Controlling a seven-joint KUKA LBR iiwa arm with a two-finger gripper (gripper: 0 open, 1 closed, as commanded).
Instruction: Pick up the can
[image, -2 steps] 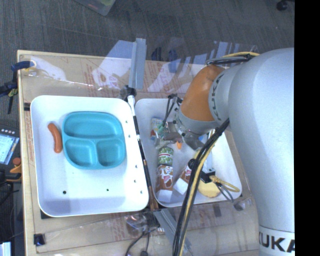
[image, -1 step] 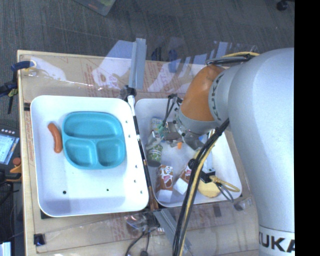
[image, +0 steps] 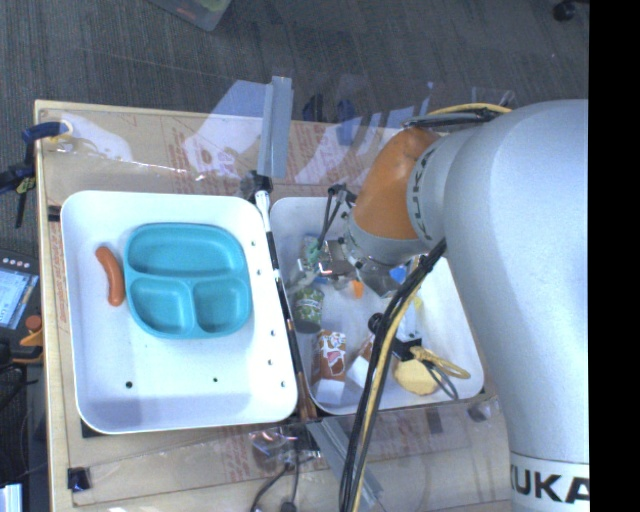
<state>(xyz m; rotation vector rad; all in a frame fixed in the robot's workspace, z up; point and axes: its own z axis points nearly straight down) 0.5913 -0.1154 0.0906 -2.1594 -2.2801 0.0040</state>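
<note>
The can (image: 307, 309), a small dark green cylinder, lies in the right bin (image: 458, 330) near its left wall. My gripper (image: 317, 264) is low in that bin, just above and behind the can and close to it. Whether it touches the can I cannot make out. The grey arm with its orange band (image: 392, 190) comes in from the right and covers most of the bin's far half.
A brown-labelled small container (image: 332, 356) sits in front of the can, and a yellow item (image: 416, 376) lies at the bin's front right. A black cable (image: 378, 360) hangs across the bin. The left bin (image: 90, 380) holds a teal divided plate (image: 188, 278) and a sausage (image: 111, 274).
</note>
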